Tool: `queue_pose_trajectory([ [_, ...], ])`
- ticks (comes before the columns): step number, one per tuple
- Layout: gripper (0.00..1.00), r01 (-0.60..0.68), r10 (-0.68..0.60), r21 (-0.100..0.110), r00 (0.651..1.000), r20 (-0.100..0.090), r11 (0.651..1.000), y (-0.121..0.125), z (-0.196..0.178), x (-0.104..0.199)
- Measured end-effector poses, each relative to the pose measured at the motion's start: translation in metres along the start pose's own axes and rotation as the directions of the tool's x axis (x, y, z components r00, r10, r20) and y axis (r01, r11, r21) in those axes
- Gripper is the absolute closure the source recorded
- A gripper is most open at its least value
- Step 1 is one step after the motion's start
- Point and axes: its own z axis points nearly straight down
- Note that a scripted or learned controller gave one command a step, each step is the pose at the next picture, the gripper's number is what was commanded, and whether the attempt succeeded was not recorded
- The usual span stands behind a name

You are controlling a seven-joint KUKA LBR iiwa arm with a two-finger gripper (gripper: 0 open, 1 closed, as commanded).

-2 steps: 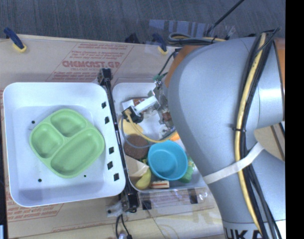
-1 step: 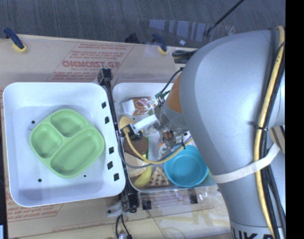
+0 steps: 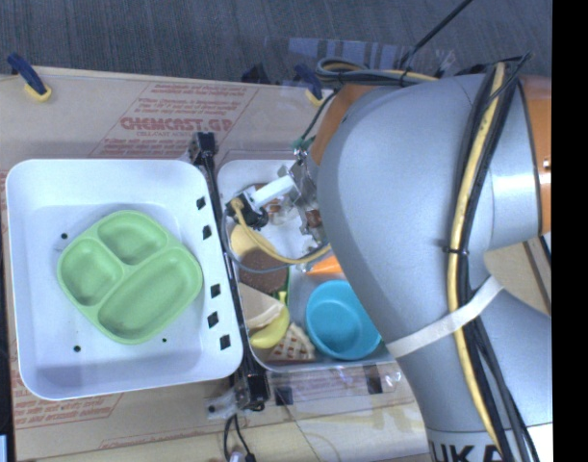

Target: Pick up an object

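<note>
Gripper (image 3: 298,205) is positioned at far end of right bin (image 3: 243,175); grasp state cannot be told; nothing seen lifted yet.

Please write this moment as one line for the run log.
arm: over right bin | left bin: green divided plate | right bin: blue bowl, yellow piece | held: cannot tell

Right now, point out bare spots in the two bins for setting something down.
Left bin: bare floor rings the green divided plate, widest along the bottom wall and the top-right corner. Right bin is crowded: blue bowl, yellow piece, brown pieces, with the arm over it.
</note>
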Motion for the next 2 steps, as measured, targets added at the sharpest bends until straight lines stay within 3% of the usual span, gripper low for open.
queue_pose_trajectory([
  [1, 0.00, -0.001, 0.001, -0.002, 1.000, -0.013, 1.000, -0.0287, -0.0011, -0.0974],
  [2, 0.00, -0.001, 0.001, -0.002, 1.000, -0.013, 1.000, -0.0288, -0.0007, -0.0972],
])
